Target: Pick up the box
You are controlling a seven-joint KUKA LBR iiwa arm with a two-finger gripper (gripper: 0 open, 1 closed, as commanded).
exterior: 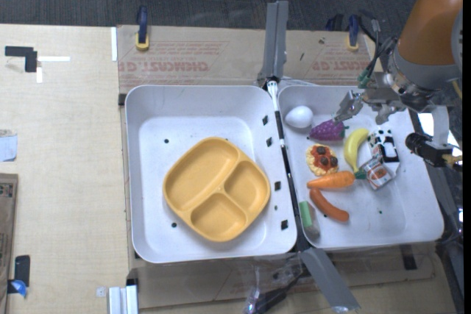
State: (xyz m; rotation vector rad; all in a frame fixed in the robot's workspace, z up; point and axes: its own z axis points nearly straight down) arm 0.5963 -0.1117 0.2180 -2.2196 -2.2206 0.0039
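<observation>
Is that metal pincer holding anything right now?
No. The pincer hangs above the right bin, near the purple grapes, with nothing between its fingers.

Two bins side by side on the surface. Left bin (140, 180): divided plate (216, 190) near centre. Right bin (412, 220): egg (299, 116) at back left, grapes (327, 131) just right of it; pizza slice (322, 157) in front, banana (355, 148) to its right; box (377, 173) right of banana; carrot (331, 182), then sausage (329, 205), nearer the front.
</observation>
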